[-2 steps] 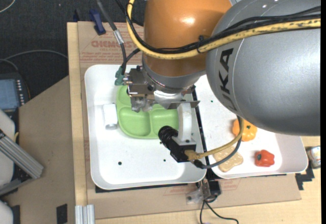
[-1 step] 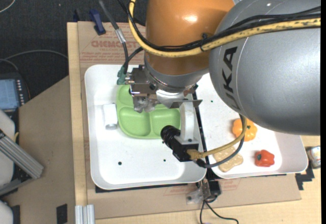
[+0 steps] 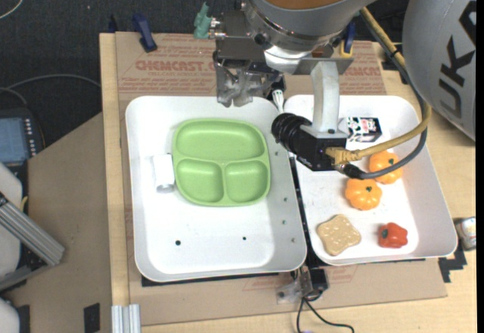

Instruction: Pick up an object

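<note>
Grey claw (image 3: 243,89) above the left bin's (image 3: 144,195) far rim, whether wide or narrow impossible to tell, green divided plate (image 3: 221,161) just below it, two orange pumpkins (image 3: 363,194) – well right – red pepper (image 3: 392,234), cracker (image 3: 337,234).

Plate (image 3: 221,161) pale green; 2 pumpkins (image 3: 363,194) orange; pepper (image 3: 392,234) red; cracker (image 3: 338,234) tan.

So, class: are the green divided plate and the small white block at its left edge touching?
Touching. In the camera view the small white block lies flush against the left rim of the green divided plate, with no strip of bin floor between them.
</note>
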Tool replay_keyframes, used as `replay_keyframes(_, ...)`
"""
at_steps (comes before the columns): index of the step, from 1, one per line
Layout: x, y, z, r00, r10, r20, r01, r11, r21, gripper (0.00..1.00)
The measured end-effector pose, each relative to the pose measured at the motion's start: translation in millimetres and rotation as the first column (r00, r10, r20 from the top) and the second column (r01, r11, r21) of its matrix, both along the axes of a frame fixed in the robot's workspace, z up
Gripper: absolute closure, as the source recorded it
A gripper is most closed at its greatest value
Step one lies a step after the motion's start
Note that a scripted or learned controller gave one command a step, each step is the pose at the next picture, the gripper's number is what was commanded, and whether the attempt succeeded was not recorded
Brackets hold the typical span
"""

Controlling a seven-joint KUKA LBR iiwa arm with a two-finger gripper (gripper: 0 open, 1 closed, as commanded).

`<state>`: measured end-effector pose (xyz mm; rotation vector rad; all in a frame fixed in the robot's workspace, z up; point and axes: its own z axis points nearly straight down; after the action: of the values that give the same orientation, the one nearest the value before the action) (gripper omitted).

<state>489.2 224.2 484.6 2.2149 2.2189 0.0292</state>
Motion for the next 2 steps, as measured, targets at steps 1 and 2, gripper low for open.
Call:
replay_keyframes(1, -10.6, -60.6, -58.4, 1.000, -0.009, -0.025, 0.008, 1.000, -0.012, 1.00)
replay_keyframes(2, -10.1, -91.4, -79.2, 1.000, -0.006, -0.022, 0.006, 1.000, -0.010, 1.00)
